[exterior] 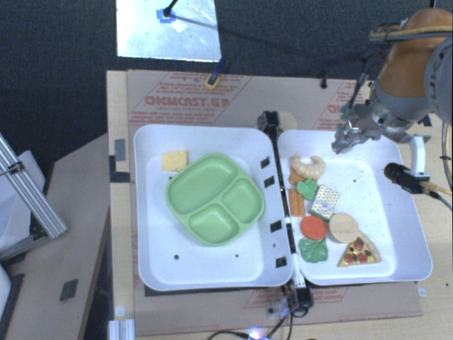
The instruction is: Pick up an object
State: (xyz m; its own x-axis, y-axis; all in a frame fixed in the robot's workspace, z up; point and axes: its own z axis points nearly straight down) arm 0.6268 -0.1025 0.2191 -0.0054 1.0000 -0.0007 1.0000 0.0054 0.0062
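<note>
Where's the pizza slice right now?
The pizza slice lies in the right bin, near its front edge, just below the round tan disc.

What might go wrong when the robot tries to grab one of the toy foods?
The toys lie packed together: the tomato touches the green leaf and the round cracker, so the tool may nudge neighbours or pinch two. The pizza slice looks flat and may slip.

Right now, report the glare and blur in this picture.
Camera view: glare washes out the shiny sheet at the top; the white bins are bright but readable; the gripper looks soft and its fingers are hard to resolve; the pizza slice is fairly sharp.
</note>
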